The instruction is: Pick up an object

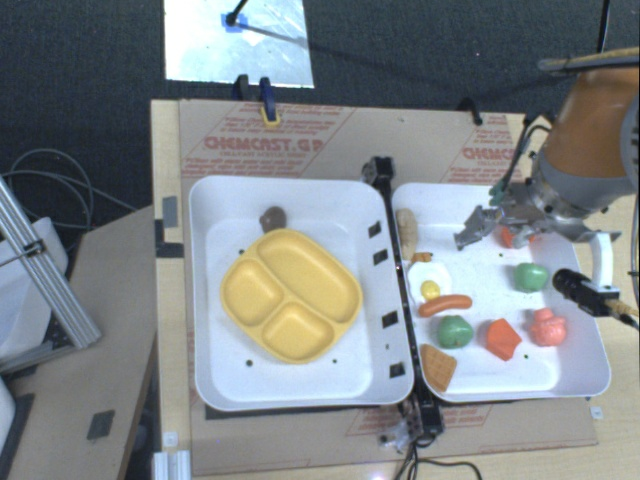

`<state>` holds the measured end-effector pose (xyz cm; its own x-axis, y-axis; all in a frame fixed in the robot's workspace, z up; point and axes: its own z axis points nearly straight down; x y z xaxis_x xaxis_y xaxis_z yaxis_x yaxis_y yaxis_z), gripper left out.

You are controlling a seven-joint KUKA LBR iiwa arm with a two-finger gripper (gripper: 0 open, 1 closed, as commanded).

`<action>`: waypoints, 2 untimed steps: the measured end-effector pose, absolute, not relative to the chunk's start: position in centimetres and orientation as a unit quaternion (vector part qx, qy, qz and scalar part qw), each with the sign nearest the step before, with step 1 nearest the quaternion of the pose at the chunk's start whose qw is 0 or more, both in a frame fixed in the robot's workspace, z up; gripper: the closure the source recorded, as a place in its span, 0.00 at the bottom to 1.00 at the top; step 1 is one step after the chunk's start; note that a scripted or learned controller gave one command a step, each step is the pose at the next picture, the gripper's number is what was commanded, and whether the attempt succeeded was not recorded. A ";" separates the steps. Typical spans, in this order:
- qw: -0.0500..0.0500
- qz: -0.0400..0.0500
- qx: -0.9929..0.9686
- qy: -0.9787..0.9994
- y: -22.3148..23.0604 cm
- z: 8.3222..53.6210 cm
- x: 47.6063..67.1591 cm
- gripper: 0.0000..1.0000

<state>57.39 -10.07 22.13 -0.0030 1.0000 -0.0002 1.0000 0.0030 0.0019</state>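
A small red-orange piece [507,236] is lying at the far side of the right bin [580,373], just under the tool [497,223]; whether the tool is gripping it cannot be told. Two green lumps, one orange block [503,338], one pink lump [547,327], a sausage [444,305], and a fried egg [430,283] are sitting nearby. One glossy yellow three-compartment plate [290,295] is resting in the left bin [215,368].
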 end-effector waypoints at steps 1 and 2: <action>-0.003 0.002 0.707 0.707 -9.2 8.4 50.9 0.00; 0.003 0.006 0.706 0.708 -9.3 9.9 51.5 1.00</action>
